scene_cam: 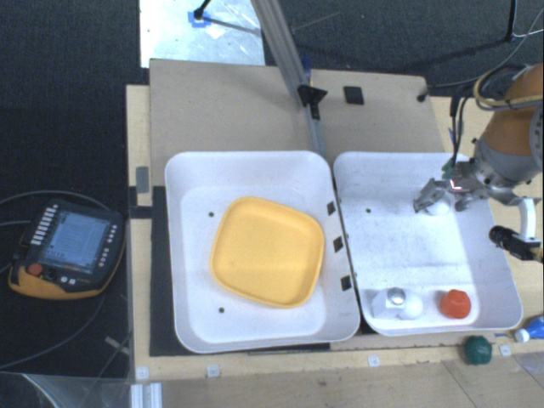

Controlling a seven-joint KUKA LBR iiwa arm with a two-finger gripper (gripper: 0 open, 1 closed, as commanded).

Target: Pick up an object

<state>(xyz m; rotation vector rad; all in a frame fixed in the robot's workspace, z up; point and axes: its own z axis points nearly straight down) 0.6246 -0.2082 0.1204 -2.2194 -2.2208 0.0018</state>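
My gripper (432, 199) hangs low over the upper right part of the right bin (399, 245), with the arm reaching in from the right. A small white thing (439, 210) lies right under its tip; I cannot tell whether they touch. Along this bin's near wall sit a red-orange object (456, 303), a white ball (411, 309) and a small silvery piece (395, 297) beside it. In the left bin (183, 228) a yellow square plate (267, 251) lies flat in the middle.
A green ball (478, 349) and a blue item (534, 330) lie on the bench outside the right bin's near right corner. A teach pendant (65, 250) rests on the floor at the left. A metal pole (285, 41) slants across the back.
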